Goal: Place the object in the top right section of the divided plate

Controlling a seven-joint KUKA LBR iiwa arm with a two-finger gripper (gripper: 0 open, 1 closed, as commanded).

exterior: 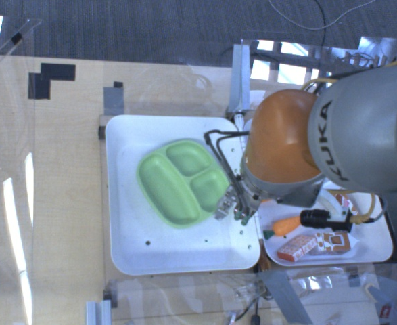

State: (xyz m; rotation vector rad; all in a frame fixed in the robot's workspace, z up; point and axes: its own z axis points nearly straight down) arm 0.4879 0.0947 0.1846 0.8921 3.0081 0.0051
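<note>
I have the gripper [233,207] low over the left bin [127,249], at the right edge of the green divided plate [178,181], beside its small lower-right section. From this slant I cannot tell how its fingers stand or whether anything sits between them. All three sections of the plate look bare, so I judge the placement not yet done. A carrot-like orange piece [286,226] and a snack box [298,248] lie in the right bin [381,249]
</note>
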